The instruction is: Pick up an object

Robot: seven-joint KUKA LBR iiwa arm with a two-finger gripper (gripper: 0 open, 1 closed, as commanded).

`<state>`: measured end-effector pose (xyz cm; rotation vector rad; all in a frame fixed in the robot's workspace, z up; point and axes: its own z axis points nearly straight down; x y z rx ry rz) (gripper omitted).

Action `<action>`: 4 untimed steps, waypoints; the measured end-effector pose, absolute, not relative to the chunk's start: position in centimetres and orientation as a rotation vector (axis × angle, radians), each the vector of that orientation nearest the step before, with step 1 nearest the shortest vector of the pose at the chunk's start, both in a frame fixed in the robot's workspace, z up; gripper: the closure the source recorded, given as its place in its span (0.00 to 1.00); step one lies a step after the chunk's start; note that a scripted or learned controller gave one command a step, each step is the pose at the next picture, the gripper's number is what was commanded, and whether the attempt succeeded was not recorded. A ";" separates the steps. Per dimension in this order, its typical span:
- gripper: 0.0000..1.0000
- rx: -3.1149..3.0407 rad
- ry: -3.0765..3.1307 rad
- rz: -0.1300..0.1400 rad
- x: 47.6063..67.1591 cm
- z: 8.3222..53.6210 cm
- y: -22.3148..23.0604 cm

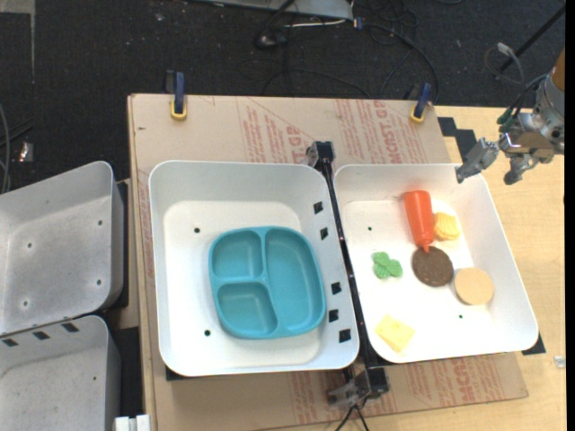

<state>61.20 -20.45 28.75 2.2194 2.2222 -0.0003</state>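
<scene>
- The arm (559, 97) is cut off by the right edge — just its wrist end shows.
- The gripper (496, 162) is small and blurred.
- Two grey trays (56, 241) run off the left and bottom edges.
- The orange cylinder (419, 218) overlaps part of the yellow piece (446, 227).

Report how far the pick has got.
Done: nothing lifted. The orange cylinder, green piece, brown disc and the rest lie in the right bin. In hand: the gripper hangs open above that bin's far right corner, holding nothing. Left: descend, grasp, lift.
</scene>
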 end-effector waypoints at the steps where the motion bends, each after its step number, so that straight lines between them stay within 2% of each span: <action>1: 0.00 2.223 2.223 -0.004 61.2 24.5 -20.2; 3: 0.00 2.219 2.227 -0.003 62.2 14.0 -19.4; 4: 1.00 2.215 2.224 0.001 62.3 15.5 -19.5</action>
